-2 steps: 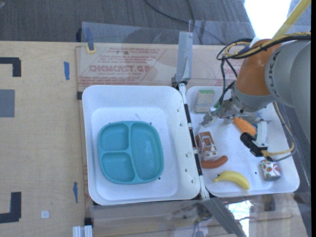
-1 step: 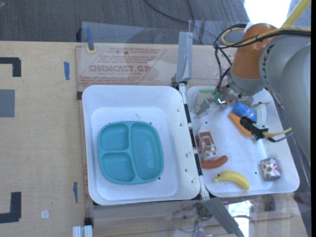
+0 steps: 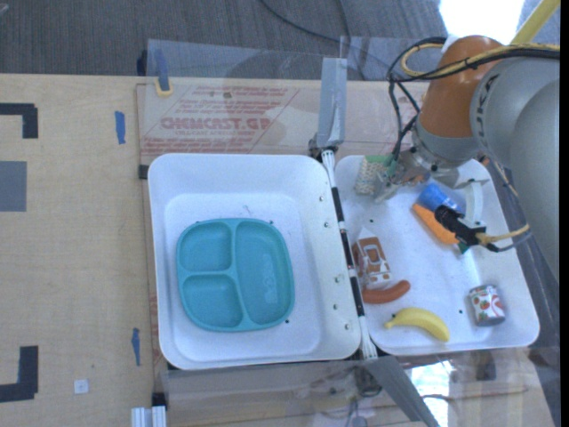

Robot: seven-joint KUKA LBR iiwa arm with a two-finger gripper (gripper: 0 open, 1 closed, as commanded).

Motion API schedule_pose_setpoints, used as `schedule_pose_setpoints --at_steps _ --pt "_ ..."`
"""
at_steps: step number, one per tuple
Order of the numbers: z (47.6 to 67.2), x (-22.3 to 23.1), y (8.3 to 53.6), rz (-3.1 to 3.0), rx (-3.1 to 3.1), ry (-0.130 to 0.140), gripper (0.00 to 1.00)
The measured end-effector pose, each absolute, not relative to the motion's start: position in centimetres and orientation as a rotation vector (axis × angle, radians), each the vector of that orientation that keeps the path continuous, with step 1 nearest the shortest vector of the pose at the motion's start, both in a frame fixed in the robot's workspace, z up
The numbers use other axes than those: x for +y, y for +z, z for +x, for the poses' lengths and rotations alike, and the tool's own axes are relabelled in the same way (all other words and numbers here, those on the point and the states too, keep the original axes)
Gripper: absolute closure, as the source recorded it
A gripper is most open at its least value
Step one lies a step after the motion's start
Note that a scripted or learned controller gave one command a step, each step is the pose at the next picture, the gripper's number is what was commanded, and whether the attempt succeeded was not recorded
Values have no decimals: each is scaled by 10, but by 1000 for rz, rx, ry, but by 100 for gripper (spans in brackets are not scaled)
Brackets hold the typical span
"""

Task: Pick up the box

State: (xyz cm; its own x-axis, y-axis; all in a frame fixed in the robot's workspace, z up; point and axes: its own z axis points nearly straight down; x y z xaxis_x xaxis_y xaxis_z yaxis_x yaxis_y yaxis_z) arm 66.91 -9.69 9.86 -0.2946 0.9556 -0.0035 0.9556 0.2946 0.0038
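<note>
Whether the gripper (image 3: pixel 394 171) is open or closed cannot be told; it sits low at 11 o'clock in the right bin (image 3: pixel 520 327), just beside a pale crumpled packet (image 3: pixel 368 179). The small printed box (image 3: pixel 485 304) lies at 5 o'clock in that bin, well apart from the gripper. A banana (image 3: pixel 418 322) lies at 9 o'clock from the box, with a sausage (image 3: pixel 386 292) above it. A teal divided plate (image 3: pixel 236 274) lies in the left bin (image 3: pixel 169 181).

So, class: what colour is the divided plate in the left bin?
Teal, a light blue-green; the plate shows clearly in the camera view.
</note>
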Motion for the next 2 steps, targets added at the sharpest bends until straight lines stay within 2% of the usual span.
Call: schedule_pose_setpoints --at_steps 1,2 --pt "670 -96 99 1862 2523 3 0" --pt "655 -98 87 1849 2535 3 0"
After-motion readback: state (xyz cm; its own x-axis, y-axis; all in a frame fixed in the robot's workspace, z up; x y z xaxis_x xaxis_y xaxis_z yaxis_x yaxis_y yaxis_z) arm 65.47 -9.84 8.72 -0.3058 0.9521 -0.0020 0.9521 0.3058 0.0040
